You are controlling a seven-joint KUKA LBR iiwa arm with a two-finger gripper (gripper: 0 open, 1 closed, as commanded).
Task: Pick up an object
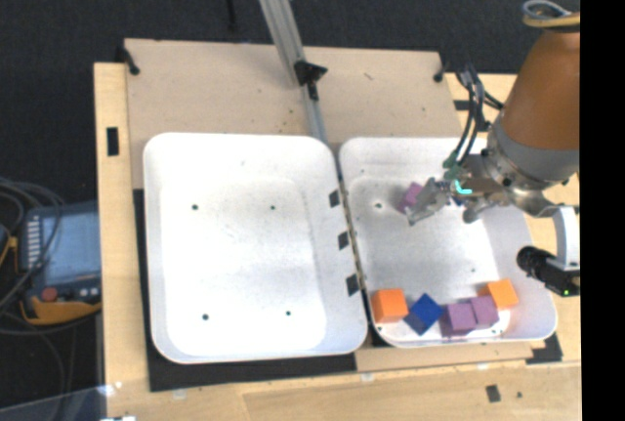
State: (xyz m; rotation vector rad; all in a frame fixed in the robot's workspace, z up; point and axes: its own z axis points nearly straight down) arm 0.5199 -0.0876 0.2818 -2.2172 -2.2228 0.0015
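My gripper [422,202] reaches in from the right over the upper middle of the right bin [391,155]. A small purple block [411,194] sits between its fingertips, and the fingers are shut on it. Along the bin's front edge lie an orange block [390,304], a blue block [424,313], two purple blocks [457,318] [483,311] and another orange block [502,293]. The arm's orange band [547,87] and grey wrist hide the bin's right rim.
The left bin [166,214] lies beside the right one, with a row of small clips along the shared edge [344,238]. A slanted metal pole [278,9] comes down to the back of the bins. A screen unit with cables [59,258] sits left of the bench.
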